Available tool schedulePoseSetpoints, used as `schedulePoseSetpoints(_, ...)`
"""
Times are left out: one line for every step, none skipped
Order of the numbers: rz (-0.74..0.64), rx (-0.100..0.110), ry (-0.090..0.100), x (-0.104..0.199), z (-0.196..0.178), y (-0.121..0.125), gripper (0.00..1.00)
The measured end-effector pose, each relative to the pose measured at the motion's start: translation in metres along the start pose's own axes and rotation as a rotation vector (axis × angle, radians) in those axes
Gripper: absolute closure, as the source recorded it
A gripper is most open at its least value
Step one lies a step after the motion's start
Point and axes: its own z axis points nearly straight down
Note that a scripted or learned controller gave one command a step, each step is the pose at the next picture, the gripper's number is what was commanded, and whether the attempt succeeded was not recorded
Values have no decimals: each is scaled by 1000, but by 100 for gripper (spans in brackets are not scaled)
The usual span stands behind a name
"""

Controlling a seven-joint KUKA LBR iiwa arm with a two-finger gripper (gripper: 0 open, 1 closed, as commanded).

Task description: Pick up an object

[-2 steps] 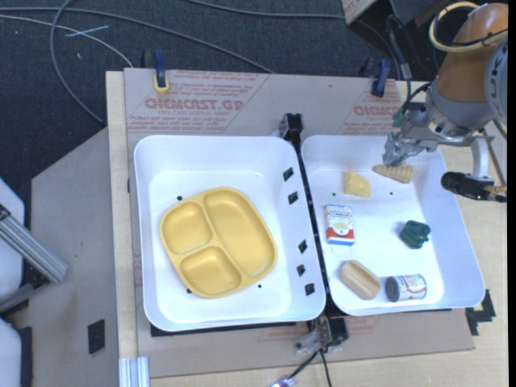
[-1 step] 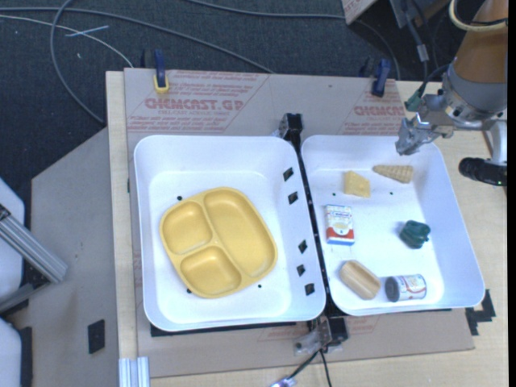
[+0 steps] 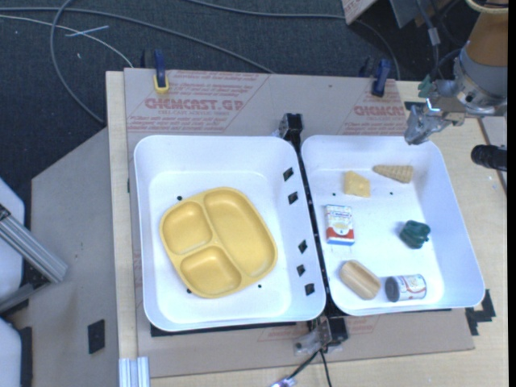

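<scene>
The right bin [image 3: 451, 216] holds several small items: a tan wedge [image 3: 393, 172], a yellow chunk [image 3: 357, 185], a red-and-white carton [image 3: 339, 223], a dark green piece [image 3: 415, 233], a tan bread roll [image 3: 359, 280] and a small can [image 3: 405, 288] lying on its side. My gripper [image 3: 420, 128] hangs above the far right corner of that bin, up and to the right of the tan wedge. Nothing shows between its fingers.
The left bin [image 3: 153, 216] contains a yellow three-compartment tray [image 3: 218, 241]. Black clips [image 3: 292, 126] join the two bins along the middle. Blue clamps [image 3: 160, 72] hold the board at the back. Cables run over the dark floor at the upper left.
</scene>
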Motion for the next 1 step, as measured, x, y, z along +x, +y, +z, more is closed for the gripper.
schedulePoseSetpoints(-4,7,3,48,-2,-12,100)
